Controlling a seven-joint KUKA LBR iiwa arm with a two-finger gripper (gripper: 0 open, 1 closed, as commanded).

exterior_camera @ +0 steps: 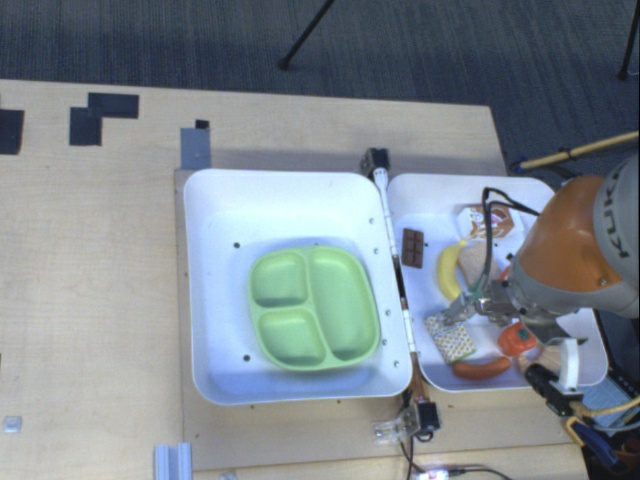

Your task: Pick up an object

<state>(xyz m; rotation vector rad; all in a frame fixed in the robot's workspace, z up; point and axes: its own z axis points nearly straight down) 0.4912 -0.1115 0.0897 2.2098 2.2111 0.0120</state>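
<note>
Claw (462,310) hangs low in the right bin (592,366), over a patterned packet (452,341) by the bin's front edge; its grip cannot be judged. Best drop squarely on the packet, clear of the banana (447,271).

Green divided plate (314,307) — yellow banana (448,269) — white bins (205,268).

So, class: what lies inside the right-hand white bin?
In the right bin: a banana, a brown block, a patterned square packet, a red sausage-shaped item and an orange-red round item. The arm covers the bin's right part, so anything under it is hidden.
</note>
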